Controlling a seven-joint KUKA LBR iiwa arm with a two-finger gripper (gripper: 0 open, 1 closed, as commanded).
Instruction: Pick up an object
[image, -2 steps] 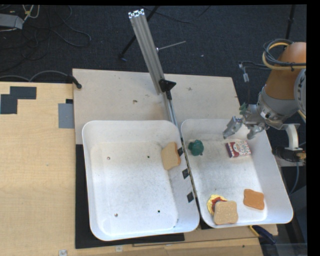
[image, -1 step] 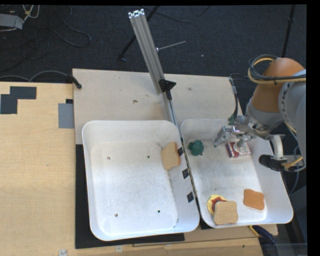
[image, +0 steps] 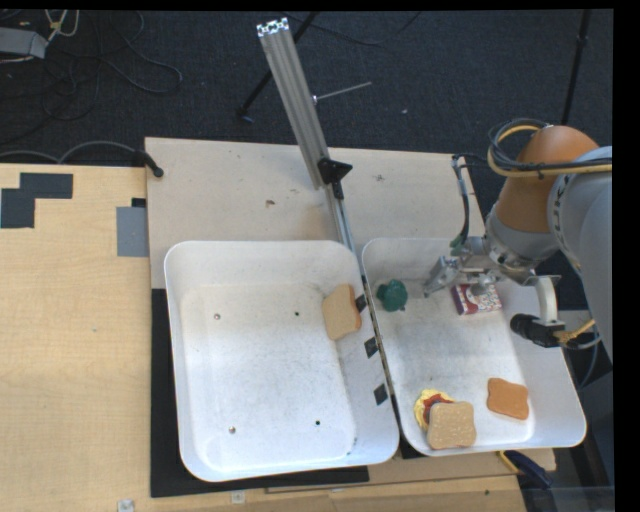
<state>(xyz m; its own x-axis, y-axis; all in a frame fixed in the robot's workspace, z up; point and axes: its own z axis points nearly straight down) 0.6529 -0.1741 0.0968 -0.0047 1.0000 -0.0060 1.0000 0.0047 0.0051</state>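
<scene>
My gripper (image: 466, 272) hangs over the back of the right bin (image: 560, 425), reaching in from the right. A small red and white box (image: 476, 298) lies just under and in front of it; I cannot tell whether they touch. A green round object (image: 392, 294) sits to the gripper's left, near the bin's left wall. At the front of the same bin lie a sandwich-like toy (image: 447, 421) with yellow and red filling and an orange slice (image: 508, 398). A tan bread slice (image: 341, 313) rests at the right edge of the left bin (image: 250, 400).
A slanted aluminium post (image: 300, 105) rises from the bench behind the ridge where the bins meet. A black clamp (image: 333, 170) sits on the post. The arm's orange band (image: 545, 165) and grey links stand over the right bin's far right corner.
</scene>
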